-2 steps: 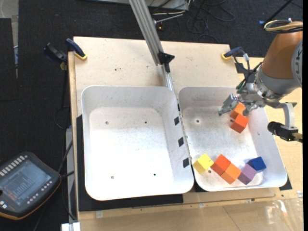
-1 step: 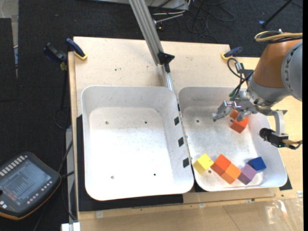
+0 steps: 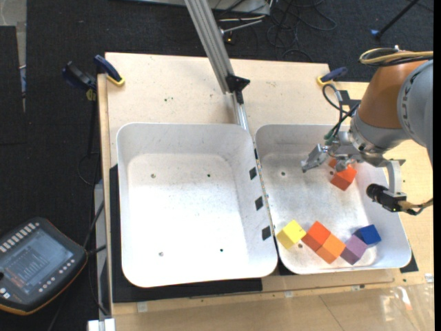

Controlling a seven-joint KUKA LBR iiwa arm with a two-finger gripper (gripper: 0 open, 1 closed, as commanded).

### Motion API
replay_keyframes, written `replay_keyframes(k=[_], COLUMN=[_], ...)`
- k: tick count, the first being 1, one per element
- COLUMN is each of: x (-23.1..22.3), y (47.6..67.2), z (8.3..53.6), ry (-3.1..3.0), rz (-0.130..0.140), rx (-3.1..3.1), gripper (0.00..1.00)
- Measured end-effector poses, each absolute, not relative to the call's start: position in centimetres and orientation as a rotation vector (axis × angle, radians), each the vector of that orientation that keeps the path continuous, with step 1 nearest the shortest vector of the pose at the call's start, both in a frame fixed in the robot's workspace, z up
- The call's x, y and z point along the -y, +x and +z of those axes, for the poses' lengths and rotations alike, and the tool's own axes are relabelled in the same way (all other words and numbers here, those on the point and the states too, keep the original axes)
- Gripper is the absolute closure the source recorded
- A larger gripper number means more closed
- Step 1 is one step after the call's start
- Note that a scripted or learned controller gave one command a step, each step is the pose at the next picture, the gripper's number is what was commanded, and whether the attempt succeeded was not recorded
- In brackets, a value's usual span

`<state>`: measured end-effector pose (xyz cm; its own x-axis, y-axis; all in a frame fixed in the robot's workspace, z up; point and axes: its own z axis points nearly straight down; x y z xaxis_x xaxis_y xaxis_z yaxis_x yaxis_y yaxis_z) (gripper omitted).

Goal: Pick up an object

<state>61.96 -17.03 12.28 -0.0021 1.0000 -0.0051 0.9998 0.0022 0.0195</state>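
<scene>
Right bin (image 3: 289,147), toward 1 o'clock: the claw (image 3: 332,158) hangs over a red block (image 3: 343,176); we cannot tell its state or whether it grips. We judge the block light, rigid, best pinched across flat faces. Five blocks (image 3: 327,241) lie at 5 o'clock.

Teach pendant (image 3: 34,264) at bench's lower left; blue-yellow clamps (image 3: 110,71) on back corners; metal pole (image 3: 210,36) slanting in.

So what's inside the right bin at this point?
The right bin holds a yellow cube, two orange blocks, a purple cube and a blue cube along its near edge. Another orange block sits by the gripper; the arm covers the bin's far right corner.
</scene>
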Motion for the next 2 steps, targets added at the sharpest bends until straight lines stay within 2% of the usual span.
replay_keyframes(k=[1, 2], x=[17.0, 17.7], y=[62.0, 63.0], z=[13.1, 18.2], ry=[2.205, 2.215], rz=[0.017, 0.005], rx=[-2.210, -2.219], gripper=[1.00, 1.00])
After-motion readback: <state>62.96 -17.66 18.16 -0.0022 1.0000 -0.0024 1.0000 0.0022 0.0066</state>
